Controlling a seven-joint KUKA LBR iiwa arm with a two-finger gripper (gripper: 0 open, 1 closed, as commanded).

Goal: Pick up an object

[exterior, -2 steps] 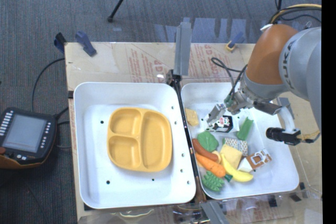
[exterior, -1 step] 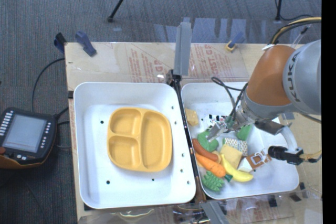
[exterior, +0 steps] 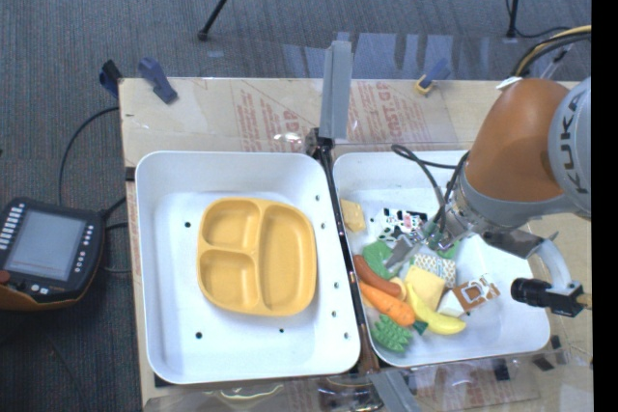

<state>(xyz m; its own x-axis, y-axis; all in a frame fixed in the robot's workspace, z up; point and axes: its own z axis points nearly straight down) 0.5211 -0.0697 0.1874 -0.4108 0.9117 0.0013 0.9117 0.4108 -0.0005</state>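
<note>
a: where does the arm (exterior: 526,154) sit at this moment?

b: it reaches in from the right, its orange band bulking over the right bin (exterior: 502,328). the gripper (exterior: 413,249) is down low among the pile of toys in that bin, pointing toward the bin's left half.

a: is the gripper clamped on anything?

b: one cannot tell. the fingers are small and blend into the clutter under them (grey metal against a black-and-white patterned piece (exterior: 398,225)), so whether they are spread or pressed together is not readable, and nothing is plainly seen between them.

a: what lies in that right bin?

b: a heap in its lower left part. an orange carrot (exterior: 386,302) lies slantwise, with a second reddish-orange piece (exterior: 377,274) just above it. a yellow banana (exterior: 435,315) curves beside the carrot's right end. a green ridged piece (exterior: 391,333) sits at the bottom of the heap, near the front wall. a pale yellow wedge (exterior: 425,285) rests in the middle, right below the gripper. a light yellow chunk (exterior: 353,215) lies apart near the bin's left wall. a small brown-and-white block (exterior: 475,292) sits right of the banana.

a: and the left bin (exterior: 164,207)?

b: it holds a yellow divided plate (exterior: 257,257) with three compartments, lying flat near the centre. the bench (exterior: 222,111) behind both bins is bare wood-coloured board, and a handheld control screen (exterior: 48,251) rests off to the far left.
</note>
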